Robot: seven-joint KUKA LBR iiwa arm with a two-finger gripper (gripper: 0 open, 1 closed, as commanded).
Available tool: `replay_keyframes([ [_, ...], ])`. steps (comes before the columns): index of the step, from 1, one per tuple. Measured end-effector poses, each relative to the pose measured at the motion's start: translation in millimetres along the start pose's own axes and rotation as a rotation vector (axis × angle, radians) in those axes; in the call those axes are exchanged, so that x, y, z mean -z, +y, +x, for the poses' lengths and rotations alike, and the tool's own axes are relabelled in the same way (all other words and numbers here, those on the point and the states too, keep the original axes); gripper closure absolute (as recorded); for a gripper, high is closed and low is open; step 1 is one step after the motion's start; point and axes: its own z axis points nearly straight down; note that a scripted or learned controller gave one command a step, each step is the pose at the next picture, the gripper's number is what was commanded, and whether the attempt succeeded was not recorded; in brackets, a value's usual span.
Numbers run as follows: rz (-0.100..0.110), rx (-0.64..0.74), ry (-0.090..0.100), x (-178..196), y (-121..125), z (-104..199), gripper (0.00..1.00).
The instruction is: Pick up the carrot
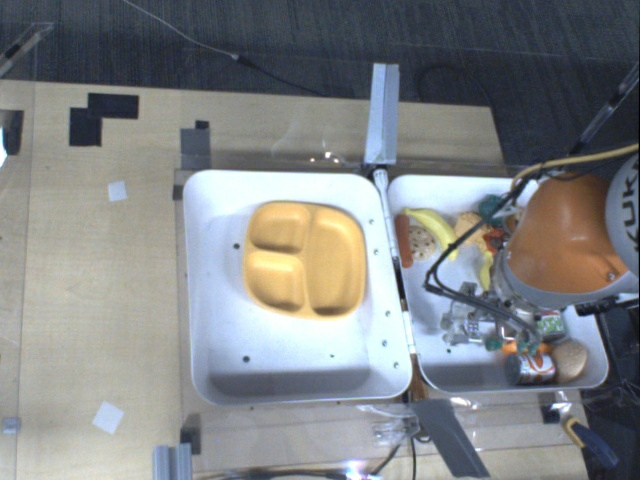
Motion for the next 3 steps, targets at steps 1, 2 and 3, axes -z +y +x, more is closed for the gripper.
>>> replay_keyframes([
  [1,-0.003,0.136,-0.004,-20.1,-34.8,-5.5,1.00],
  [2,0.002,-0.014,-0.010,135.4,-28.3,-21.1,1.00],
  [3,0.001,-0.015,-0.002,131.6,-28.5,-19.8,0.00],
])
